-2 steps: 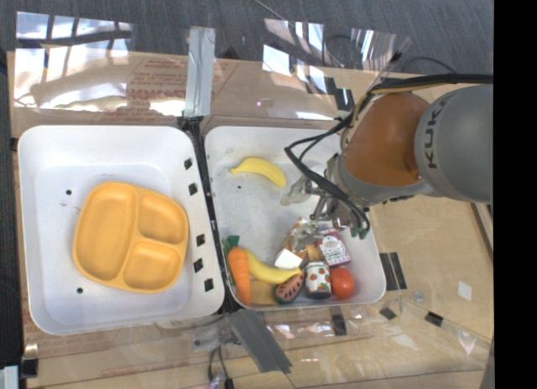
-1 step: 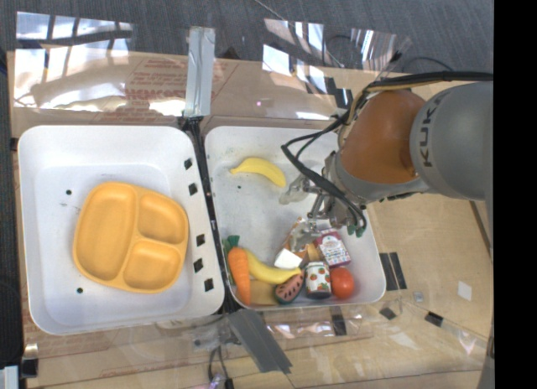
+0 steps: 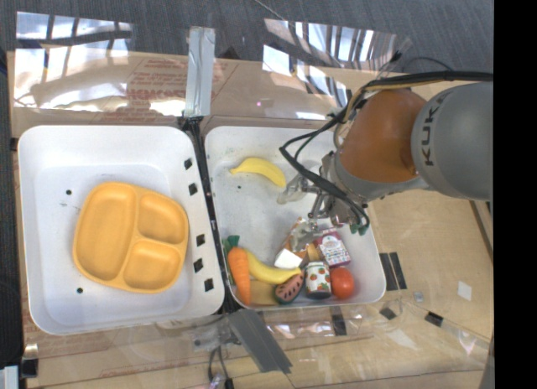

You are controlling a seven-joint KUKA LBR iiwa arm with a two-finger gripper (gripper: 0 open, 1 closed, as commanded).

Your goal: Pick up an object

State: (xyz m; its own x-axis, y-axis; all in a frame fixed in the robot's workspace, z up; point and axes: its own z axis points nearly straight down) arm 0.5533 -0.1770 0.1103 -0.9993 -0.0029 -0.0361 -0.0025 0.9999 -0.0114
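Toys crowd the bin's near corner just below the claw; whether it grips anything, I cannot tell. Nearest, a small carton, lies directly beneath.

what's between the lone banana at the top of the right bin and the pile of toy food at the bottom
In the camera view, bare white bin floor lies between the lone banana and the pile. The gripper hangs off to the right of that stretch.
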